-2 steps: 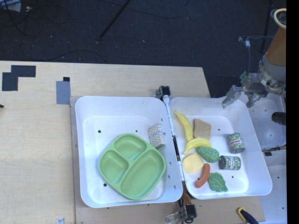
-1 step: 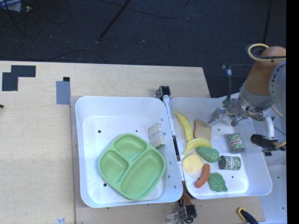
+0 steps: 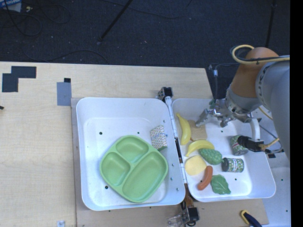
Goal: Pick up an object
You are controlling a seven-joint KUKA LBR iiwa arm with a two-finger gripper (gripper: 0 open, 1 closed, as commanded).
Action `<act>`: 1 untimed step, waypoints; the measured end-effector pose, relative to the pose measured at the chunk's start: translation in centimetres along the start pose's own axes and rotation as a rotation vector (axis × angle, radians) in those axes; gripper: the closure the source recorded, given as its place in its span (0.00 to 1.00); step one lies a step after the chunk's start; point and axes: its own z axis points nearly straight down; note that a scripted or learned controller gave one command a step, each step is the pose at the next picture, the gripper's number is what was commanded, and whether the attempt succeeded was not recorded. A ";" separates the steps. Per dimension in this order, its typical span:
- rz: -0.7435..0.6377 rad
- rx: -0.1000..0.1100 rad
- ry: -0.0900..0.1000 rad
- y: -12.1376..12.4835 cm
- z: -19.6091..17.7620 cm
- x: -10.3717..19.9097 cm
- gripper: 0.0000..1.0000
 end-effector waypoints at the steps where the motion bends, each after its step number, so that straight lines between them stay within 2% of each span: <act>1: 0.002 -0.002 0.001 -5.4 0.0 0.7 0.00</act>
